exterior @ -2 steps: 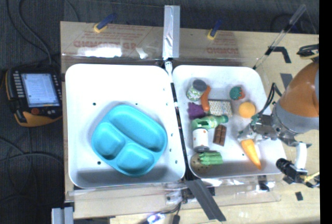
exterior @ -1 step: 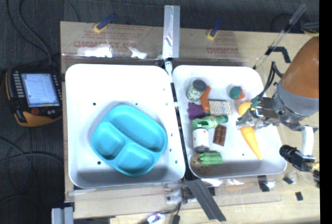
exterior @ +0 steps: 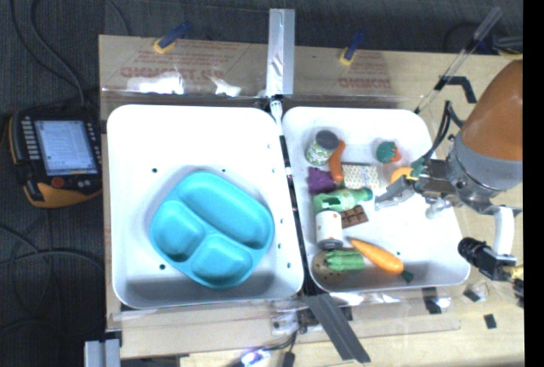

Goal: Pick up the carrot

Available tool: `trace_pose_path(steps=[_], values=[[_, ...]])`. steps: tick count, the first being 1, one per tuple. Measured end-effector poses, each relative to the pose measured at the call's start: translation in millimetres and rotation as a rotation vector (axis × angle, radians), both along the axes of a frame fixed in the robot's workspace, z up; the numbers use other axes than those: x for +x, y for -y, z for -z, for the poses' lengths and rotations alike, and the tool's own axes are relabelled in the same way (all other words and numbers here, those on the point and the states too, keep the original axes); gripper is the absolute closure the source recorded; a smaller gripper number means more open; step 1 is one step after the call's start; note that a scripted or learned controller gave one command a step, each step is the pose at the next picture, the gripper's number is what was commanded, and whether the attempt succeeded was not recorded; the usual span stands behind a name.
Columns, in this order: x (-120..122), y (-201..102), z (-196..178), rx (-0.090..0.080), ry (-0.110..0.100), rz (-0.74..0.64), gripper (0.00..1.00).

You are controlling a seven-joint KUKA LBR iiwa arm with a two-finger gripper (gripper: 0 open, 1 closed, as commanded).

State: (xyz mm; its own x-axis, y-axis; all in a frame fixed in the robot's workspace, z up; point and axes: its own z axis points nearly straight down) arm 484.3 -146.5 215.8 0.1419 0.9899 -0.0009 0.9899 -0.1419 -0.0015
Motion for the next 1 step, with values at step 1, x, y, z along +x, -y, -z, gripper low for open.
trace_pose_path(steps=[1], values=[[-1.0,-23.6,82.8,0.002,-0.001,-0.182,0.0]])
